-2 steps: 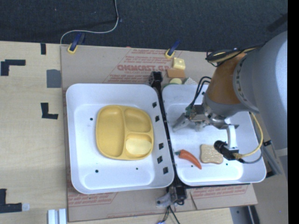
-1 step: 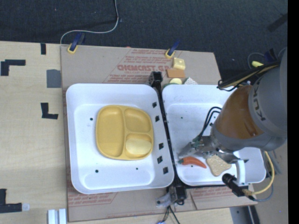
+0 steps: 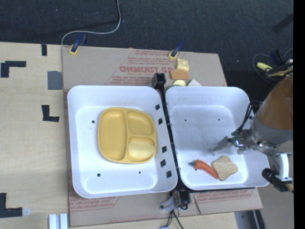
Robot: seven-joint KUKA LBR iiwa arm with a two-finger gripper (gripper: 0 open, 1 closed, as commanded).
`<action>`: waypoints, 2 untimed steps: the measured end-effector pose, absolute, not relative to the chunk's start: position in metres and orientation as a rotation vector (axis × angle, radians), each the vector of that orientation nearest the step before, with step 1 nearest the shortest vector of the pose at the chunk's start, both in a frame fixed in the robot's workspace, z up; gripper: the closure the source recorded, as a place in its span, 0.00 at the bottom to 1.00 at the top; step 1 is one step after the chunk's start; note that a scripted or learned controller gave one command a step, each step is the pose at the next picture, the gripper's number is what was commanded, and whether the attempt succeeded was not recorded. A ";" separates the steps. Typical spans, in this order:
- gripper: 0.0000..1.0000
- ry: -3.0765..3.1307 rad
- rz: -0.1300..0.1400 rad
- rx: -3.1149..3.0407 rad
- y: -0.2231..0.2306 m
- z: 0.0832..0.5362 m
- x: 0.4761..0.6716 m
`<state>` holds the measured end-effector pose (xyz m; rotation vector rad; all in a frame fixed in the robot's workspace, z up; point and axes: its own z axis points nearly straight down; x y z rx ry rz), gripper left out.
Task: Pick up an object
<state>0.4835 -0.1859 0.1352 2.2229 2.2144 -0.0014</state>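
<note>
In the right bin (image 3: 205,97) a slice of toast (image 3: 224,167) lies near the front wall, with an orange carrot (image 3: 205,167) touching its left side. My gripper (image 3: 223,146) hangs over the right bin, just above and behind the toast, reaching in from the right under the grey arm with its orange band. Nothing shows between its fingers. A yellow divided plate (image 3: 127,134) sits in the left bin (image 3: 78,128).
Small blocks and food toys (image 3: 180,73) lie on the cardboard behind the bins. A black divider strip (image 3: 164,128) runs between the two bins. Cables trail at the far right and at the back.
</note>
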 end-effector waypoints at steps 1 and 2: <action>0.00 2.228 0.003 2.212 -0.126 0.111 0.570; 0.00 2.215 0.002 2.215 -0.228 0.137 0.637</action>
